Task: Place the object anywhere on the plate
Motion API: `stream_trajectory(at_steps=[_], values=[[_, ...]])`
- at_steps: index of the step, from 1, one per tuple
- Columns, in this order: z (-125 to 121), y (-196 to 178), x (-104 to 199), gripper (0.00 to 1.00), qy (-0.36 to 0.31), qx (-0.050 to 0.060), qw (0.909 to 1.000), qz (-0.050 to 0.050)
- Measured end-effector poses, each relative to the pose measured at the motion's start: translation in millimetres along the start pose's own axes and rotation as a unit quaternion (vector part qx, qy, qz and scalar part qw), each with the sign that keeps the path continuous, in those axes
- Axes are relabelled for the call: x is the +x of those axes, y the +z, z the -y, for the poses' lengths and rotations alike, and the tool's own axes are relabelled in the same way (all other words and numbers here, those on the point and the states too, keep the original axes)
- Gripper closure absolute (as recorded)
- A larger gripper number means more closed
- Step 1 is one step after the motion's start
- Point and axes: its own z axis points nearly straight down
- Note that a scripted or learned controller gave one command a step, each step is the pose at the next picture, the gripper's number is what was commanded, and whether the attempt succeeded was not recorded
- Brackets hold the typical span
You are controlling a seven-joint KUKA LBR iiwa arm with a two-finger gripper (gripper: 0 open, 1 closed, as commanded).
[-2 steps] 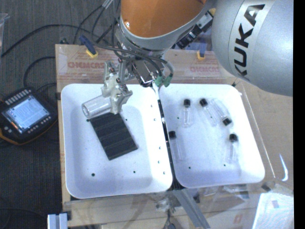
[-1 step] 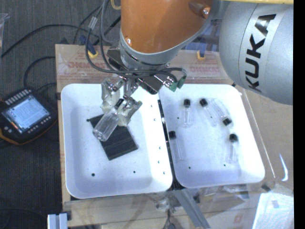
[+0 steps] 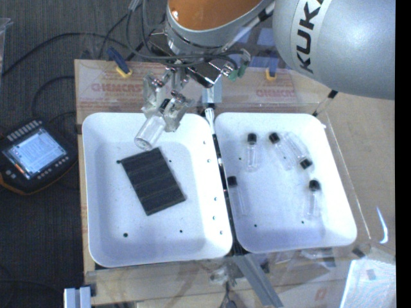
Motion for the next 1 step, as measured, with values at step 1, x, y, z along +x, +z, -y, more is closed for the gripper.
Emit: stream_trajectory(at_steps=[1], values=[[-9.0,-7.5,-14.1,1.00,-0.082,0.000,0.9967,0.000]])
